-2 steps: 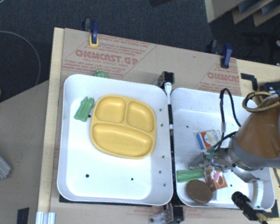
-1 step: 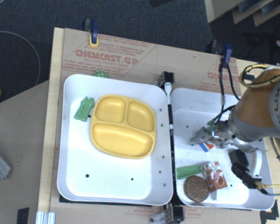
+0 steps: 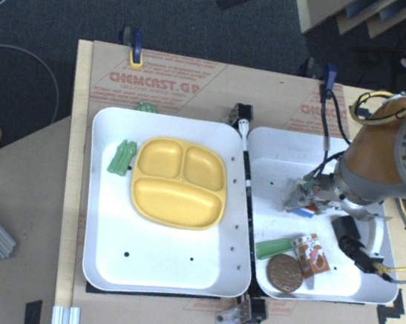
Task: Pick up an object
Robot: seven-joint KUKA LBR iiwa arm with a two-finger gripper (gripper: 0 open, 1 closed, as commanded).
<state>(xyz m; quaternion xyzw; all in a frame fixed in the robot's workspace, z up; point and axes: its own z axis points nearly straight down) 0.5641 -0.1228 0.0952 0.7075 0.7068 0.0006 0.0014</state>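
Two-finger gripper [image 3: 307,198] low in right white bin [image 3: 279,155]; finger opening and any hold cannot tell. Brown round disc [image 3: 285,272], green flat piece [image 3: 274,248] unpicked. Lift pending.

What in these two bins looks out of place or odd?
One small green object lies outside the bins, on the board just behind the left bin. A similar green piece lies inside that bin beside the yellow divided plate. Nothing looks spilled or broken.
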